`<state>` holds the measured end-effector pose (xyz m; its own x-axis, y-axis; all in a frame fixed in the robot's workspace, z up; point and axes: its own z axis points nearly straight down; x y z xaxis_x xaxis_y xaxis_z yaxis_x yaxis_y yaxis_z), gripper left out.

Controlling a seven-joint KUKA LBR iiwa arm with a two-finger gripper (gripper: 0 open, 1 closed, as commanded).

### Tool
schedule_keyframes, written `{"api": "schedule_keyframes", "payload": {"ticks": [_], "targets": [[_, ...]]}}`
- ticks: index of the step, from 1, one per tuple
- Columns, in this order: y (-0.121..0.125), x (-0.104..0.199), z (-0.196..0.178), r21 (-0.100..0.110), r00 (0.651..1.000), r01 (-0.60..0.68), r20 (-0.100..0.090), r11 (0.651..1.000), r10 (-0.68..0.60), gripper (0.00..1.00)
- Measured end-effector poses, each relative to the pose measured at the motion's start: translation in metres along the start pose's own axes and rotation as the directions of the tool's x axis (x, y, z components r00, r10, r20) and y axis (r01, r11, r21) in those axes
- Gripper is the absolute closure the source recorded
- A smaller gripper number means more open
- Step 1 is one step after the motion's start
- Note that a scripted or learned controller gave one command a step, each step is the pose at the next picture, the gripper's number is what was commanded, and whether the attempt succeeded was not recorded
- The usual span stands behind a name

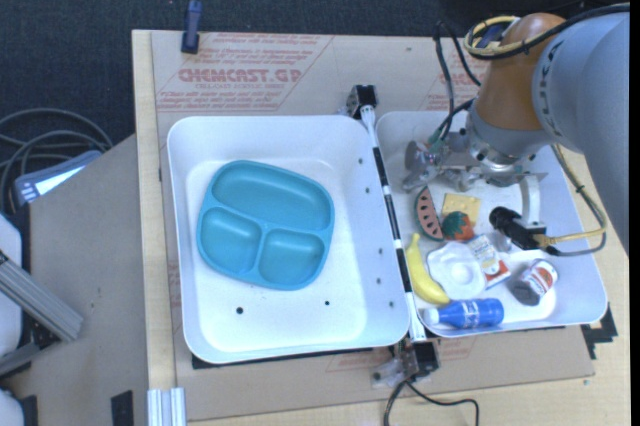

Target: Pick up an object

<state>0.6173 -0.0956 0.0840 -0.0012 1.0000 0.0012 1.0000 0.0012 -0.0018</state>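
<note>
One gripper (440,164) hovered low over the right bin (590,299); could not tell whether fingers stood spread or pressed. Lay just below and toward the bin's near side: one watermelon slice (429,214), long axis running away from the fingers. Counted beyond: one banana (424,276), one blue bottle (470,314), one blue tray (265,224), two bins.

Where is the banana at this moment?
The banana lies in the right bin, along its left wall, between the watermelon slice above and the blue bottle below.
</note>
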Motion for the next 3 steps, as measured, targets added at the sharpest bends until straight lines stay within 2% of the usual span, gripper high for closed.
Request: {"api": "schedule_keyframes", "payload": {"ticks": [1, 3], "targets": [[0.049, -0.006, -0.001, -0.002, 1.000, 0.000, 0.001, 1.000, 0.000, 0.00], [-0.057, -0.012, 0.000, 0.000, 1.000, -0.002, 0.001, 1.000, 0.002, 0.00]]}}
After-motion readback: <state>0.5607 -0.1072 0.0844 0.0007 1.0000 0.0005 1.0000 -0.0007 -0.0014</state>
